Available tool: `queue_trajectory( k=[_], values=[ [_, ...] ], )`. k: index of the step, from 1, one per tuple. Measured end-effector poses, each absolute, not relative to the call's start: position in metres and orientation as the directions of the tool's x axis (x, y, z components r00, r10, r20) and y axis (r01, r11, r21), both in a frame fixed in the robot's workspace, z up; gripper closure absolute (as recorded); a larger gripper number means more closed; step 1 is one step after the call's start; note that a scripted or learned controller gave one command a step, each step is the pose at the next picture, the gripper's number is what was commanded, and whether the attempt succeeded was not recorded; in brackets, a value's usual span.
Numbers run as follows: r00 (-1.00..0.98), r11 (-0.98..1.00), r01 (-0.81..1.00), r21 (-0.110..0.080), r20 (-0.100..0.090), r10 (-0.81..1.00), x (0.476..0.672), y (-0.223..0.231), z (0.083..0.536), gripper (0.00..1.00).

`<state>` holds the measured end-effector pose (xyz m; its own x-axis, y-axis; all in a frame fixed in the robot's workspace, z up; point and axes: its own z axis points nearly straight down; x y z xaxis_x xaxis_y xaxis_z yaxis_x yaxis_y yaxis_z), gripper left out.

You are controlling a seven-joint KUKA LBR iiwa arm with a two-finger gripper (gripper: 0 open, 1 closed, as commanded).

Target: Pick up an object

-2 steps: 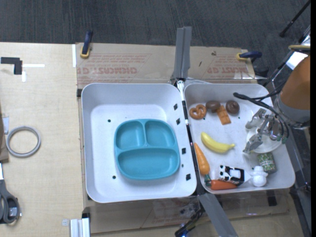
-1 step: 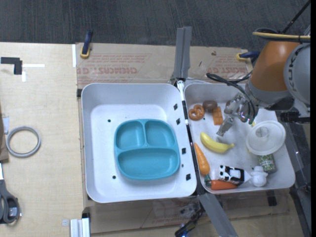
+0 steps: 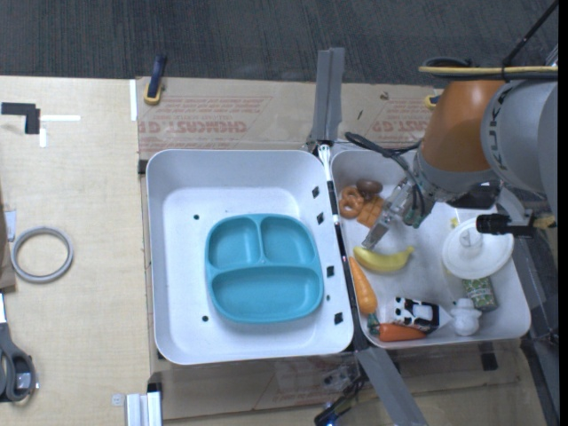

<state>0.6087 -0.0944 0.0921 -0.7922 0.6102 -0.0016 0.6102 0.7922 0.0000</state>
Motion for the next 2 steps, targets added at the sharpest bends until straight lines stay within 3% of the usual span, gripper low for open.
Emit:
queue_trajectory(
  k=[1, 2],
  values=[
    [-0.759, 0.759, 0.651, 0.001, -0.004, 0.651, 0.628, -0.172, 0.093, 0.00],
    [-0.649, 0.649, 0.761, 0.000, 0.000, 0.761, 0.576, -0.102, 0.092, 0.00]
  ],
)
